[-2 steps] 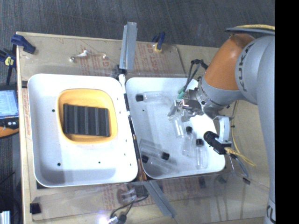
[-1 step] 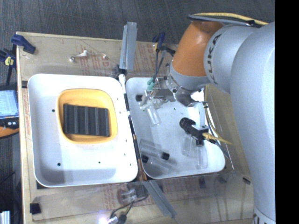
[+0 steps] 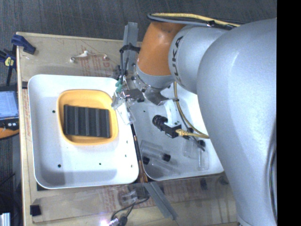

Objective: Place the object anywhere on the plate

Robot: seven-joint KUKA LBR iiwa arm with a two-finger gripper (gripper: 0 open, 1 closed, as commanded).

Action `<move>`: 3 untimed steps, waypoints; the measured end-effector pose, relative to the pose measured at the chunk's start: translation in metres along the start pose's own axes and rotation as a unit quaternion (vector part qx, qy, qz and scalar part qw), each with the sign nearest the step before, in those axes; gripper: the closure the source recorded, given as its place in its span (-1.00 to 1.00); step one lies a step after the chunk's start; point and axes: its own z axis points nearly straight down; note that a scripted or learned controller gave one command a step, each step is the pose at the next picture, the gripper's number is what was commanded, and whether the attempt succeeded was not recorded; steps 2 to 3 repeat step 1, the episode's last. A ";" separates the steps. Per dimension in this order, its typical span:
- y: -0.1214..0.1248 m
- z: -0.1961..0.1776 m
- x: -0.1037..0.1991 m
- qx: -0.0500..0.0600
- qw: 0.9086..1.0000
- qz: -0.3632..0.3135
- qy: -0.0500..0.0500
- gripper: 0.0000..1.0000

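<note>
A yellow plate (image 3: 87, 97) with a dark grey ribbed centre lies in the left bin (image 3: 70, 173). My gripper (image 3: 121, 99) hangs over the divide between the two bins, just off the plate's right rim. A small teal-green piece (image 3: 119, 84) shows at the gripper, and a pale see-through bit (image 3: 126, 115) hangs just below it; whether either is a held thing is unclear. A clear plastic object (image 3: 157, 152) lies at the near side of the right bin (image 3: 178, 173).
A second clear, tube-like item (image 3: 200, 157) rests near the right bin's front right corner. The grey arm with its orange band (image 3: 157, 51) covers most of the right bin. A blue clamp (image 3: 21, 44) sits at the bench's far left corner.
</note>
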 end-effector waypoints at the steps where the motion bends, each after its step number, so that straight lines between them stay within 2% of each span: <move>1: 0.000 0.000 0.000 0.000 1.000 0.000 0.000 -1.00; 3: 0.000 0.000 0.000 0.000 1.000 0.000 0.000 -1.00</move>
